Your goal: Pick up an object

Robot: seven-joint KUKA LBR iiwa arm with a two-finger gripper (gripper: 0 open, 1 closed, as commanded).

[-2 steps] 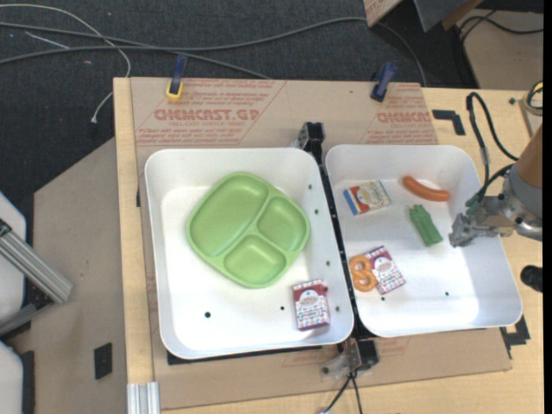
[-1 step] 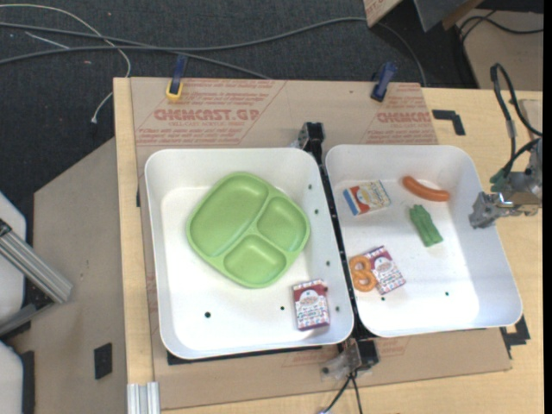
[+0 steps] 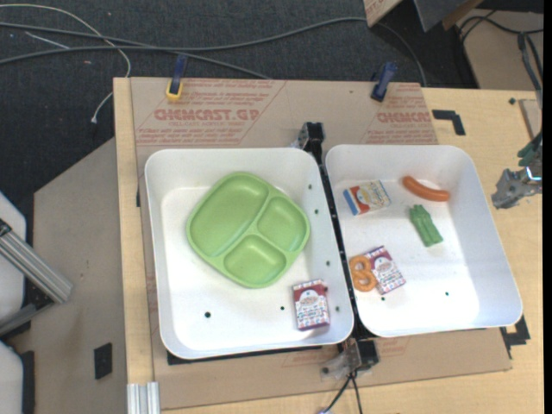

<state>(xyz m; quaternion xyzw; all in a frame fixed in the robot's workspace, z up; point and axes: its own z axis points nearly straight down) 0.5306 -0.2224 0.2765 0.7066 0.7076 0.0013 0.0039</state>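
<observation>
The right bin [image 3: 483,231] holds an orange sausage [image 3: 426,189], a small blue, white and red box [image 3: 366,197], a green ridged piece [image 3: 425,225], an orange pretzel-shaped piece [image 3: 361,274] and a red patterned packet [image 3: 387,270] touching it. In the left bin [image 3: 164,231] lie a green divided plate [image 3: 248,228] and a dark red packet [image 3: 310,304] near the front right corner. My gripper [image 3: 516,186] hangs at the far right, outside the right bin's right wall and apart from every object. Nothing is visibly held.
Both bins rest on a cardboard sheet [image 3: 259,110] clamped at the back by a yellow-blue clip [image 3: 177,80] and a blue clip [image 3: 384,80]. A black bracket [image 3: 311,134] sits between the bins at the rear. Cables [image 3: 86,41] cross the dark floor behind.
</observation>
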